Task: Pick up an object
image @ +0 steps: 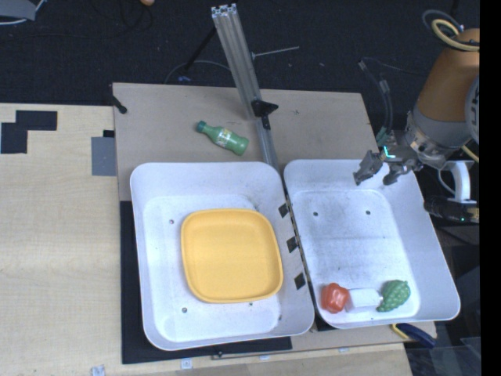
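Observation:
In the right bin (368,233), three small objects lie along the near edge: a red tomato-like piece (334,297), a white block (363,298) and a green bunch of grapes (394,294). A yellow square plate (231,254) fills the middle of the left bin (156,210). My gripper (381,169) hangs over the far right corner of the right bin, far from all three objects. Its two dark fingers are spread apart with nothing between them.
A green bottle (223,137) lies on its side on the bench behind the left bin. A slanted aluminium post (243,61) rises behind the gap between the bins. Cables run beside the arm at the right.

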Robot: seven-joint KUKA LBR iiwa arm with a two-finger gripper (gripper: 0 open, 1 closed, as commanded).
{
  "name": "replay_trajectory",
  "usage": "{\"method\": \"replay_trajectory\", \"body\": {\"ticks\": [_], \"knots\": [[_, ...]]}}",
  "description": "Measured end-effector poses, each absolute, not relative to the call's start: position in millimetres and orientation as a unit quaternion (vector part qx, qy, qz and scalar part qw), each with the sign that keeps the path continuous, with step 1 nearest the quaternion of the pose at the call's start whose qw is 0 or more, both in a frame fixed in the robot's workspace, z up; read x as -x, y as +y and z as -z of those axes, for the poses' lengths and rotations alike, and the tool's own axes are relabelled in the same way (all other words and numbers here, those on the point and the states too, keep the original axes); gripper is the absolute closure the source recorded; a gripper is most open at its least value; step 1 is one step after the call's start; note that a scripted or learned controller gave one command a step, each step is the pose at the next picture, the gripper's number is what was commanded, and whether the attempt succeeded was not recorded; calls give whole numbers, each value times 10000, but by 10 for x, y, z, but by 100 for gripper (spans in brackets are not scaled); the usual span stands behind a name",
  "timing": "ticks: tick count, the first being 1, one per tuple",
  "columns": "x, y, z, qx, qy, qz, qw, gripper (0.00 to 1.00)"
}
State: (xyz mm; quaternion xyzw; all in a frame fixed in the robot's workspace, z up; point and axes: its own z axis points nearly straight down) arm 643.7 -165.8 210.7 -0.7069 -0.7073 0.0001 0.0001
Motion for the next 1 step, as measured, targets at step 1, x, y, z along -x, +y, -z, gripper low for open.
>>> {"method": "replay_trajectory", "body": {"ticks": [1], "knots": [[-6437,-1658,-2107,7069,-7073,-2,1,0]]}}
